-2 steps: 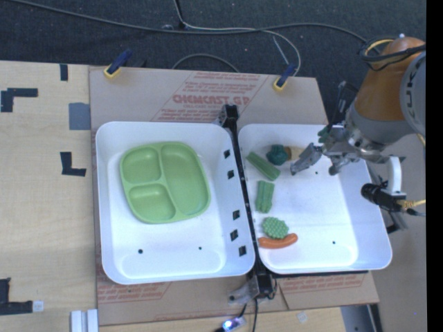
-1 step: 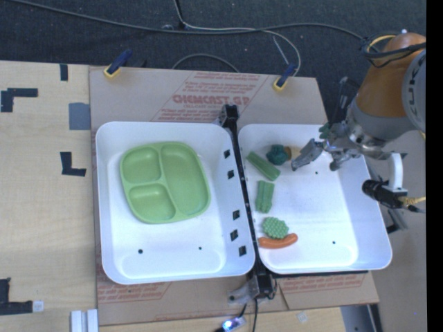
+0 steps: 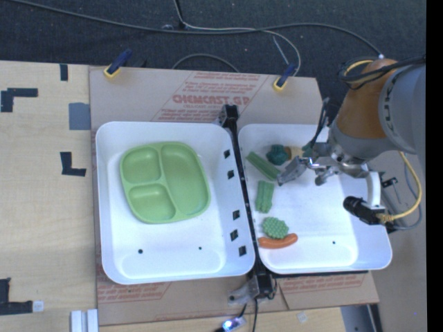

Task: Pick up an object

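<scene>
Camera view puts the gripper (image 3: 309, 171) over the upper middle of the right bin (image 3: 346, 254), its two fingers spread apart with nothing between them. It hangs just right of a cluster near that bin's top-left corner — a teal lump (image 3: 278, 153), a yellowish piece (image 3: 296, 151) beside it, and a long green bar (image 3: 261, 164) lying at a slant along the left wall.

The likeliest trouble, as I judge it, is crowding: those three pieces sit touching or nearly so, and a descent there could catch two at once, or nudge one against the wall and close on air. The slanted bar, hard by the wall, leaves little room for a finger on its far side. The fingertip nearest the cluster could also push the teal lump away rather than straddle it.

Easier candidates lie lower along the left edge: a ridged green block (image 3: 264, 196), a knobbly green piece (image 3: 275, 227), and an orange carrot-like stick (image 3: 278, 241) touching it near the bottom edge. All look small, toy-like and light; the stick is thin and rounded, so it may roll under contact.

The left bin (image 3: 111, 254) carries a green divided plate (image 3: 165, 182).
</scene>
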Tool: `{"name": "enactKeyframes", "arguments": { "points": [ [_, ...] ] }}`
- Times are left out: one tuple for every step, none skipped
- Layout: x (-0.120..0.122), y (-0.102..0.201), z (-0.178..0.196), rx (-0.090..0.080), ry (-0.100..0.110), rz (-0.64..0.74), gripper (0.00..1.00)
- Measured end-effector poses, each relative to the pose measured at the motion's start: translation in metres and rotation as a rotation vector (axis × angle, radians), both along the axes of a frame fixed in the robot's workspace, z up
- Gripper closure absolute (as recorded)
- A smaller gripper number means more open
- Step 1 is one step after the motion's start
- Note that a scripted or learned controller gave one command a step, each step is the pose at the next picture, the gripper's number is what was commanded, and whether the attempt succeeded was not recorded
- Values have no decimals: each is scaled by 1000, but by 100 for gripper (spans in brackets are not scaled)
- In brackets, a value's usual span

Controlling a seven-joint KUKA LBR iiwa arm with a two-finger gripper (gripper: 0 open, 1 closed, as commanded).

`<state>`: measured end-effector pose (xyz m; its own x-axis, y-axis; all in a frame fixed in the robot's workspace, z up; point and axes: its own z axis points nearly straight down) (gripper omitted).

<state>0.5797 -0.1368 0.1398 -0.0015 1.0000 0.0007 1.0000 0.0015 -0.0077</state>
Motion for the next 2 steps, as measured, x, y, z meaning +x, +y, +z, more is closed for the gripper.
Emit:
{"name": "enactKeyframes", "arguments": {
  "points": [
    [0, 0, -51, -1, -8, -2, 0],
    [1, 1, -39, -2, -9, 1, 100]
  ]
}}
